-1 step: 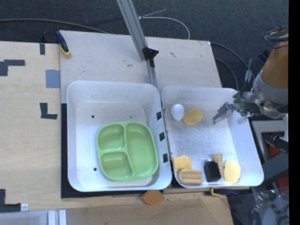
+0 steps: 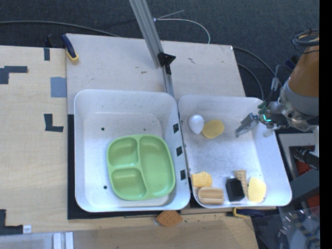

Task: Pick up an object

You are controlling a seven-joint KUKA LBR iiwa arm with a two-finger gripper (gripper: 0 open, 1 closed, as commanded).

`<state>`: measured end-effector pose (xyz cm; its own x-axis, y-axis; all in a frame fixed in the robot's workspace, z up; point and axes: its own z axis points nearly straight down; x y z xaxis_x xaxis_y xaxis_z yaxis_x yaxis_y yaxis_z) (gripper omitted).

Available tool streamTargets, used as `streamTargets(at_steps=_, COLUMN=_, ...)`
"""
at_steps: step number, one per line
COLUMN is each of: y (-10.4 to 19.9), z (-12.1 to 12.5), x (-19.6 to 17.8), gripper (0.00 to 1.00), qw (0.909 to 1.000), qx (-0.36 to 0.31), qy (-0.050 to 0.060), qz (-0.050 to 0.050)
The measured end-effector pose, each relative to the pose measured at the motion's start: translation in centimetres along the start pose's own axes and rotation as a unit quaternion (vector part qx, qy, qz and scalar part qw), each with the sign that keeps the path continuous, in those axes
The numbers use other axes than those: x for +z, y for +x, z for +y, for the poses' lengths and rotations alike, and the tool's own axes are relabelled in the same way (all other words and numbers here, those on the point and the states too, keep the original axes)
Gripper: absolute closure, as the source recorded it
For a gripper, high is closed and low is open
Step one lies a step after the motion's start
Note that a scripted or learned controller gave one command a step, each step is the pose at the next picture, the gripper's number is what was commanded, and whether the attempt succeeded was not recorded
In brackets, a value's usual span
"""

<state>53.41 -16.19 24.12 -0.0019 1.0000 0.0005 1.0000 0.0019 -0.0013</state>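
right bin | white egg point(image 2: 196, 123) touching yellow round piece point(image 2: 213, 128), far side | both lying loose

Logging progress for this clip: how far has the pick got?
Nothing looks picked yet. The pincer hangs over the right bin's right rim with nothing visible between its fingers. The white egg, yellow piece and the food items along the near wall remain in that bin. Approach, grasp and lift are left.

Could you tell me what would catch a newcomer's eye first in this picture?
Probably the green divided plate lying in the left bin. Next, the small foods scattered in the right bin, and the claw hovering near that bin's right rim.
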Motion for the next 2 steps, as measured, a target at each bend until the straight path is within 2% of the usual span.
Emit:
streamTargets(at_steps=1, y=0.6, z=-0.4, x=4.5, gripper=0.0, qw=1.0, qx=0.0, qy=0.003, qz=0.0)
streamTargets(at_steps=2, y=1.0, z=0.4, x=9.7, gripper=0.0, qw=1.0, qx=0.0, qy=0.003, qz=0.0)
